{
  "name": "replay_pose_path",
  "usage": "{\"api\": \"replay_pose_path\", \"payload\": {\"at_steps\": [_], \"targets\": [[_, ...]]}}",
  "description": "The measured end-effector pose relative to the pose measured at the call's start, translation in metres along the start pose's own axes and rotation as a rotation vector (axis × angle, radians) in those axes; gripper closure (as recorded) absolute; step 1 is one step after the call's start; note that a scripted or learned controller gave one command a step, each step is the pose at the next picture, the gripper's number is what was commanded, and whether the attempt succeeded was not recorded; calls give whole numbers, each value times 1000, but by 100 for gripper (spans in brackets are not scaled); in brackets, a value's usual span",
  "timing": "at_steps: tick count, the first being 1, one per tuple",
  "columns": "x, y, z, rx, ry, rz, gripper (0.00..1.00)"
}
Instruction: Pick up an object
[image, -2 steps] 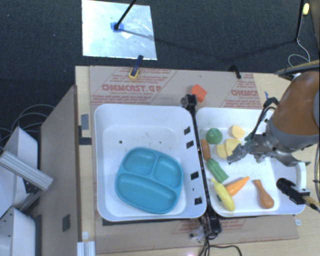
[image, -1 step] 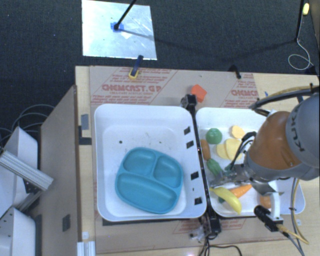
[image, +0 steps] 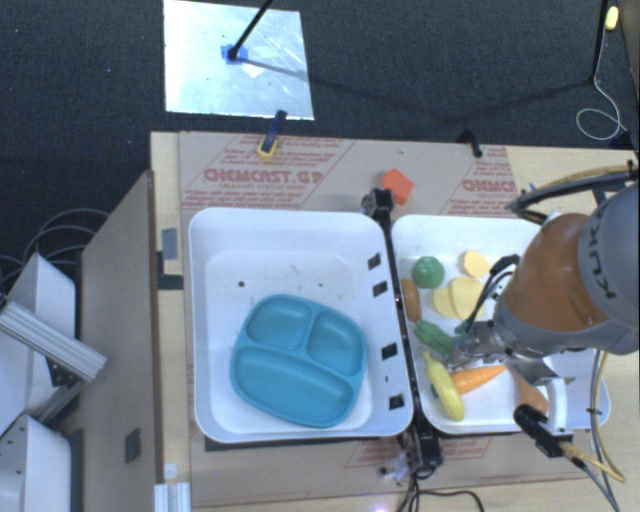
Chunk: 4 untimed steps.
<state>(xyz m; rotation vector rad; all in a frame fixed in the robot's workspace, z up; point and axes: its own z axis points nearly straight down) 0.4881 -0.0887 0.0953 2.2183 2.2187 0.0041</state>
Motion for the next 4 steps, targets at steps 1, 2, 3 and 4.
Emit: {"api": "replay_pose_path", "payload": {"at_steps": [1,2,3,4], "targets": [[-10,10,-125,-10,-2,-4,100],[-9,8,-118,2,1,-2,0],[-15,-4,-27,13,3,0,0],[7,1,-124,-6,0,-6,0]]}}
